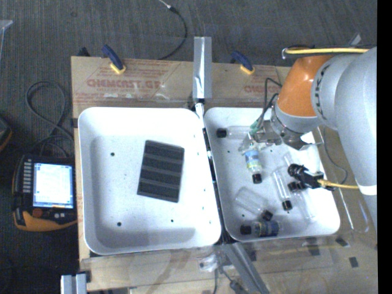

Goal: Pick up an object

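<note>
I see gripper low in right bin, over clear bottle at bin's 11 o'clock. Jaw state: cannot tell. I'd centre on bottle body, avoid yellow cable at 3 o'clock.

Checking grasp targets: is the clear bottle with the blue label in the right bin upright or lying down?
Lying down. The clear bottle shows its full length along the right bin floor, black cap toward the near side.

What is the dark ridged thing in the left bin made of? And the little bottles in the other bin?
The dark ridged slab looks like matte black plastic or rubber: it has dull, even ribs and no shine. The small bottle looks like clear plastic, maybe glass, because the white bin shows through it. Its cap looks like black plastic.
</note>
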Motion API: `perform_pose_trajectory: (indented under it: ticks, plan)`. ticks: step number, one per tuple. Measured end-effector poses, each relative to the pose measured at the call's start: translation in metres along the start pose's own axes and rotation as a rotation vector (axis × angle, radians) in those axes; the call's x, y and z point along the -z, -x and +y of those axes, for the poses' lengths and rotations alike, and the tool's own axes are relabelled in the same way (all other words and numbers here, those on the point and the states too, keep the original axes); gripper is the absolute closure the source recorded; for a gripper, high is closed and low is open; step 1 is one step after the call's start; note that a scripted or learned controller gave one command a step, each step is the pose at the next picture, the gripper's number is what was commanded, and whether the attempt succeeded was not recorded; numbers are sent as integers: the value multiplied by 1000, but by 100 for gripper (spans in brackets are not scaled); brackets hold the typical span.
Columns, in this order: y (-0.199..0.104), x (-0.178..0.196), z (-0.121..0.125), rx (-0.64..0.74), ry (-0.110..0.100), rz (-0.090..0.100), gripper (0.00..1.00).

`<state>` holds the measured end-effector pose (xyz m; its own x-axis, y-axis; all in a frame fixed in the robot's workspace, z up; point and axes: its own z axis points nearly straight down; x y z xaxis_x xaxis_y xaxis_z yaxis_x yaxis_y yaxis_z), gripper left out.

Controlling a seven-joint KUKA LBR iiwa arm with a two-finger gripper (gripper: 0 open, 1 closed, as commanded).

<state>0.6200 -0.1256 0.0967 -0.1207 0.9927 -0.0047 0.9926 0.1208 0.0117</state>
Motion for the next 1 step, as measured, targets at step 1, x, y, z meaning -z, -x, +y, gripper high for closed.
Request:
perform_pose_trajectory:
  ticks: [1]
  plan:
    - [-54,124,40,-100,-17,2,100]
